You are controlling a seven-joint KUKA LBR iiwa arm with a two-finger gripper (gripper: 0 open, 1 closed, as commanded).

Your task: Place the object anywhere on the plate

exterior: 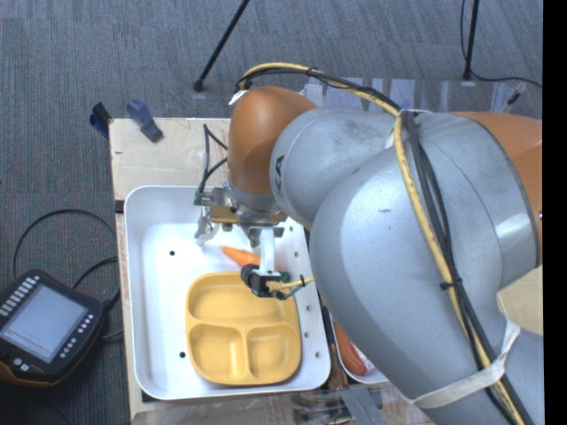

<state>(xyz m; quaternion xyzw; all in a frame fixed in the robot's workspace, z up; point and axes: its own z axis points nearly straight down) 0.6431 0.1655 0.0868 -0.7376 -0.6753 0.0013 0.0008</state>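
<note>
Gripper (pixel 227 227) low over the far part of the left bin (pixel 149 273), just beyond the plate's top rim; open or closed: cannot tell, hidden under the wrist. Carrot (pixel 236 255) flat on the bin floor right beside and partly under the gripper, slanted, its right end at or just short of the rim of the yellow plate (pixel 244 330); not on the plate, not visibly gripped. Likely failure modes, judging from this: closing on air or on one tapered end, then a sideways squirt or pivot out of the grasp, given a round, slick, narrow shape. Coming down off-centre and jamming the carrot against the plate rim, or shoving the plate toward the near bin wall. Carrying too low and clipping the raised rim, with a drop back onto the bin floor. Letting go at the lip rather than over a compartment, with a roll-off after. Short travel needed, so height margin more critical than reach. Second orange item (pixel 351 358) in the right bin (pixel 345 376), mostly hidden behind the arm (pixel 416 237); irrelevant to the move, but a possible false target.
</note>
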